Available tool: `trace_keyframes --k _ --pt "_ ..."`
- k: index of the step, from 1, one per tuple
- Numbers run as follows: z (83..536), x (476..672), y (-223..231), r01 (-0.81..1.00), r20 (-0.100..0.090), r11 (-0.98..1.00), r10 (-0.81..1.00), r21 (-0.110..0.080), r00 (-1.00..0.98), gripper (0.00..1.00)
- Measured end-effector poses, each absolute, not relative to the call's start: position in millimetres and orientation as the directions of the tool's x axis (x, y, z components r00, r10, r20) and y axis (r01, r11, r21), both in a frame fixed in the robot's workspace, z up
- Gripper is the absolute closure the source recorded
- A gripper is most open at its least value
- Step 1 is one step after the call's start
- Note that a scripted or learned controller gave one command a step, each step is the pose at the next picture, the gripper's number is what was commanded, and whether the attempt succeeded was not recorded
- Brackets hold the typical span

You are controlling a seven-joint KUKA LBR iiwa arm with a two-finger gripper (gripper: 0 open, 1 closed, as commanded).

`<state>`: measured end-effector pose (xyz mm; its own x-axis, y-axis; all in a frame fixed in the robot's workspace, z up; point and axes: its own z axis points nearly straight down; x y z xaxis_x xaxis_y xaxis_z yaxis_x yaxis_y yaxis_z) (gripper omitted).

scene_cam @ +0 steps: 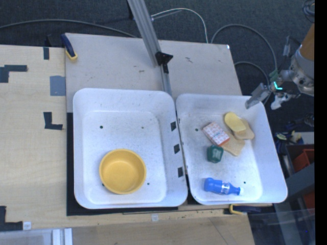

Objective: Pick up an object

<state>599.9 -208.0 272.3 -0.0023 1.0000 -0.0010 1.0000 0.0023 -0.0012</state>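
While the two-finger gripper hovers jaws parted and grasping nothing at the right-hand white bin's upper right rim, approach is in hand: descent onto the yellow banana-shaped toy, nearest, below and leftward, comes next.

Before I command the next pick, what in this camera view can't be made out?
- Gripper: small and blurred above the right bin's upper right corner; its height over the rim can't be judged.
- Arm: cut off by the right edge.
- Tan piece: partly covered by the yellow object, shape unclear.
- Patterned box: print too small to read.
- Green object: too small to identify.
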Motion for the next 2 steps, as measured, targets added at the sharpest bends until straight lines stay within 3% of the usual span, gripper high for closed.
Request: trace_keyframes --k 2 --pt "181.2 590.9 -203.9 1.0 0.0 0.001 1.0 -0.006 -0.001 0.0"
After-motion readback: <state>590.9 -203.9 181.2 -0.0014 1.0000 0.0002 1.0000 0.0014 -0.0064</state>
